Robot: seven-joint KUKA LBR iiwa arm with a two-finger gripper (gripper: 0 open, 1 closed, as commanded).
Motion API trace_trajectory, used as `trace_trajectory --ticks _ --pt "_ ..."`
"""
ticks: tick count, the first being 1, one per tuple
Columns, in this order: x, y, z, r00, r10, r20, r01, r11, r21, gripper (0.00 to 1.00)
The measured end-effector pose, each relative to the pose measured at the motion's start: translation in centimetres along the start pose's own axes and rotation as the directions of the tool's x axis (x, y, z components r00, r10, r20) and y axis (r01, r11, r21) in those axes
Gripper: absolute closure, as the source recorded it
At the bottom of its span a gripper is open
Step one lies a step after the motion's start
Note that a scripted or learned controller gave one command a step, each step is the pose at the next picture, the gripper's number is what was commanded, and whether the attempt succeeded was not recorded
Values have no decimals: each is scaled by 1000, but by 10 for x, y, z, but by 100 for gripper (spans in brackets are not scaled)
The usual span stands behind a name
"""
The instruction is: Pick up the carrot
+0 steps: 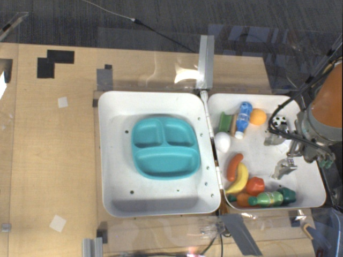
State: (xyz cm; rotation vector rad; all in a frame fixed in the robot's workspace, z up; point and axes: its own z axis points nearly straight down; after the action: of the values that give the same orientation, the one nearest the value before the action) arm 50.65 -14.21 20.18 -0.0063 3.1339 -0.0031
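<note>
orange-red and tapered, the carrot (233, 166) lies in the right bin (268, 101) toward its left wall, leaning against the upper end of the banana (239, 180) just below it. you will find the white egg (222, 142) near its top end, and a red tomato-like piece (255, 185) and a green bottle (274, 197) crowded along the bin's front edge. the gripper (280, 155) hangs over bare floor on the bin's right side, apart from the carrot; its fingers look parted and carry nothing. you would judge the grasp not yet begun. the left bin (112, 143) carries a teal divided plate (163, 146), clear of the work.
</note>
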Motion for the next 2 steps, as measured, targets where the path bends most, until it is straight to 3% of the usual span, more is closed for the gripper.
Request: trace_trajectory --ticks 1,2 --pt "-65 -40 35 976 220 1 -220 976 0 0" --pt "-122 -63 92 991 132 -1 -132 991 -1 0"
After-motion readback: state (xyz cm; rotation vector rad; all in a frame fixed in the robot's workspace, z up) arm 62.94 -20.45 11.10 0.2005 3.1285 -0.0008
